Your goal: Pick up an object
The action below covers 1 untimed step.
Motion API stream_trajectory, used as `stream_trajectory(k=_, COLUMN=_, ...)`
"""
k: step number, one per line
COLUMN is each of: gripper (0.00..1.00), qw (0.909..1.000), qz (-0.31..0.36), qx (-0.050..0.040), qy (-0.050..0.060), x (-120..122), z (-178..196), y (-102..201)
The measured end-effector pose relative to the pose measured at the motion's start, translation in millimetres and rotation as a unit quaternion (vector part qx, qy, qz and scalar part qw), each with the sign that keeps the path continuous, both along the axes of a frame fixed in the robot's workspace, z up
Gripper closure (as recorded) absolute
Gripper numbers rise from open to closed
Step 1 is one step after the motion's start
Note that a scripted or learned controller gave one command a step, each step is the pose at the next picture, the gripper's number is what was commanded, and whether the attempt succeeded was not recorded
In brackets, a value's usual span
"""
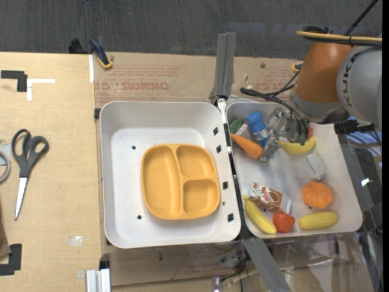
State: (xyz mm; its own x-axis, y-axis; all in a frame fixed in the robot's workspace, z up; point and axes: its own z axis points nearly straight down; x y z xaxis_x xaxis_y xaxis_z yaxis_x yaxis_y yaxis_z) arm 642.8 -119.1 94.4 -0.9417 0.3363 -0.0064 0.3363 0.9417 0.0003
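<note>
Here, the metallic end effector (pixel 275 140) hovers beside a tapered carrot (pixel 247 145).

1. Your table (pixel 48 224) is light wood; scissors (pixel 25 157) lie at its left edge.
2. Blue clamp (pixel 100 53) sits at the cardboard sheet's (pixel 158 81) top-left corner.
3. Grey tape strip (pixel 225 62) runs upward from between the bins.

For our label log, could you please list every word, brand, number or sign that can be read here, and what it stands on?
Red print on the cardboard sheet behind the bins: upside down and blurred, not readable.
Dark letters on the arm: partly cut off, not readable.
Small packet in the right bin: a picture and print, too small to read.
</note>
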Motion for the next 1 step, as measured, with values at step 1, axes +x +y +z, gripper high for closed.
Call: stream_trajectory(k=1, gripper=0.00, qw=0.9954, qz=-0.096, qx=0.0004, qy=0.002, x=-7.8, z=-1.6, y=22.8)
